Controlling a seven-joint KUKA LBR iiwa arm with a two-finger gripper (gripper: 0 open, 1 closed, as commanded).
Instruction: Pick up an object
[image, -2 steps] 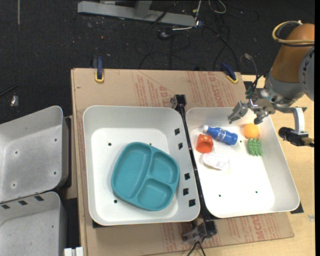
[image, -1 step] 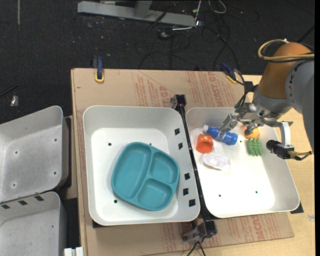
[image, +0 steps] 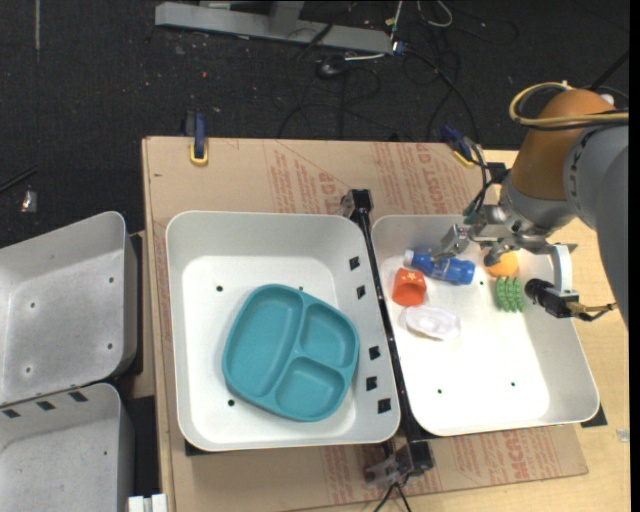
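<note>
Objects lie clustered at the far end of the right bin (image: 560, 400): a blue piece (image: 445, 267), an orange cup (image: 408, 287), a clear lid (image: 431, 322), a green block (image: 509, 293) and a yellow-orange ball (image: 502, 263). The gripper (image: 462, 237) hangs at the blue piece's far end; whether it grips anything cannot be told. A teal tray (image: 290, 352) lies in the left bin (image: 200, 250).

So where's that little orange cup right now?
The orange cup sits in the right bin, near its left wall, just below-left of the blue object and above the clear white piece.
</note>
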